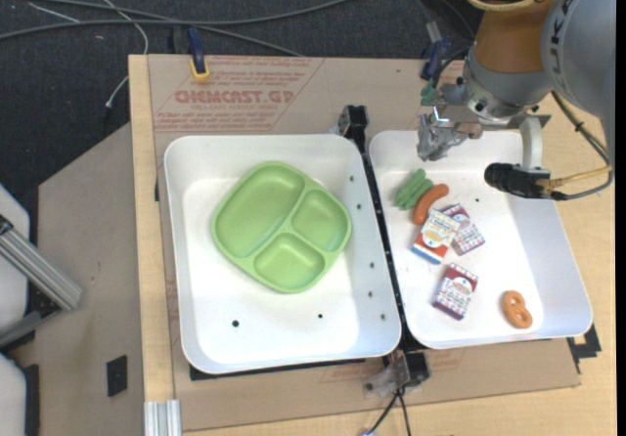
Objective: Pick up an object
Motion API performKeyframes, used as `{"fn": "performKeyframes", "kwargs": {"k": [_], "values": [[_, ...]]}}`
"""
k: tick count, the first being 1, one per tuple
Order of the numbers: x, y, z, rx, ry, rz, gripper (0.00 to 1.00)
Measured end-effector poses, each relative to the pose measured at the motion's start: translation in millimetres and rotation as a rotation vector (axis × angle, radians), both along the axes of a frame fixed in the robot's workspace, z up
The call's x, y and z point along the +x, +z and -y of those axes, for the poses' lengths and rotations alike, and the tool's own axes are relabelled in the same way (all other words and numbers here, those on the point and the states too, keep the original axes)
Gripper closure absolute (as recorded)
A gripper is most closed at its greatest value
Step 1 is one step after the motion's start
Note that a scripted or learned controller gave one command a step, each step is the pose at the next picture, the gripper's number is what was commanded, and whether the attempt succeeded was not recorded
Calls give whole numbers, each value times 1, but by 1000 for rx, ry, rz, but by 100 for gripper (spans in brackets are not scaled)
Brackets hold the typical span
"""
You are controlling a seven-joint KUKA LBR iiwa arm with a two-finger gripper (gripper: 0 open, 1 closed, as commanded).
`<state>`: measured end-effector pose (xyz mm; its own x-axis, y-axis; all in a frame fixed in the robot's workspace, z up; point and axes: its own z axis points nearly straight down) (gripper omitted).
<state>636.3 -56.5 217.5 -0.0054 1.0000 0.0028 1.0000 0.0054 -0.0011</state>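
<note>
The right bin (558, 258) holds several small items: a green bean pod (410, 188), an orange carrot piece (428, 202), two small snack boxes (440, 234) (468, 238) side by side, another box (455, 291) nearer the front, and an orange pretzel (516, 308). My gripper (431, 143) hangs above the bin's back left corner, just behind the bean pod, and nothing shows between its fingers.
The left bin (196, 258) carries a green divided plate (283, 226). A black clamp (353, 121) sits at the back between the bins. The arm's black cable fitting (518, 180) reaches over the right bin's back. Cardboard lies under both bins.
</note>
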Motion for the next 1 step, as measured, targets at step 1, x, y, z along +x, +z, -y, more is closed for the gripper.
{"fn": "performKeyframes", "kwargs": {"k": [1], "values": [[-8,-6,-50,-1,-1,-2,100]]}}
